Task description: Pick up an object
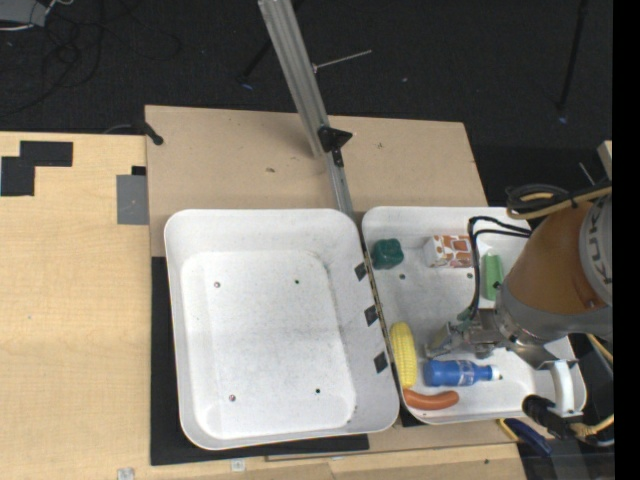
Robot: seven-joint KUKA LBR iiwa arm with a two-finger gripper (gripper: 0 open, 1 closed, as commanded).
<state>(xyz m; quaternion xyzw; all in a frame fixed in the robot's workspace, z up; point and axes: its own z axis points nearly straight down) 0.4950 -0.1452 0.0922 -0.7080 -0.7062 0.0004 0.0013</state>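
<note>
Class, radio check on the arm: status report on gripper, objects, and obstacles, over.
Gripper low in right bin, nothing seen between its fingers. Blue bottle just below it, corn cob to its left. Hot dog, green block nearby.

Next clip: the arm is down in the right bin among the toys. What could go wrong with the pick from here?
1. The gripper sits close above the blue bottle, with the yellow corn and the sausage beside it; it may nudge a neighbour or close on two things.
2. The bottle looks round and lies on its side, so it may roll away.
3. The green marker lies by the arm and might be swept.
</note>
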